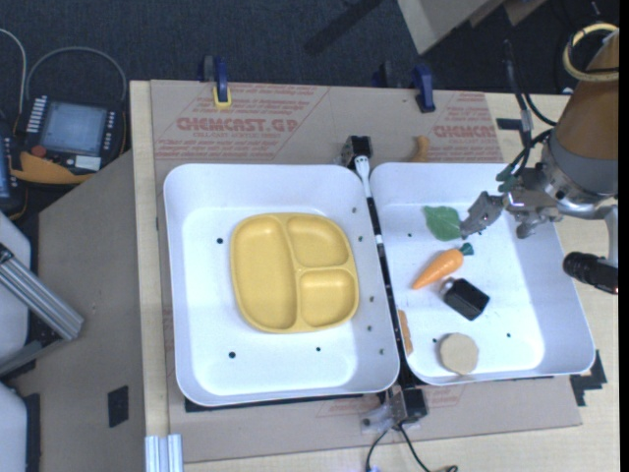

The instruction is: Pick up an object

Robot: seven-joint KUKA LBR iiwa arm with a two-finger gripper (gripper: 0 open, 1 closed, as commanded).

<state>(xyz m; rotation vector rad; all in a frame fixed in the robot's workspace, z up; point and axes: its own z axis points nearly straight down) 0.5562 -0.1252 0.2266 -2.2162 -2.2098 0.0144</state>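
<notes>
From above, the gripper (505, 211) hangs over the right bin (550, 342) at its two o'clock, jaws spread and holding nothing. The carrot (437, 267) lies mid-bin, a green piece (442, 221) at its twelve, black block (465, 298) and tan disc (457, 352) toward six. A yellow plate (293, 269) fills the left bin (197, 264).

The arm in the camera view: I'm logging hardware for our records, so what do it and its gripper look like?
The arm is bulky and rounded, orange-tan above a grey wrist section. Thin dark cables run along it. The gripper is a small grey metal assembly with two slim fingers.
</notes>
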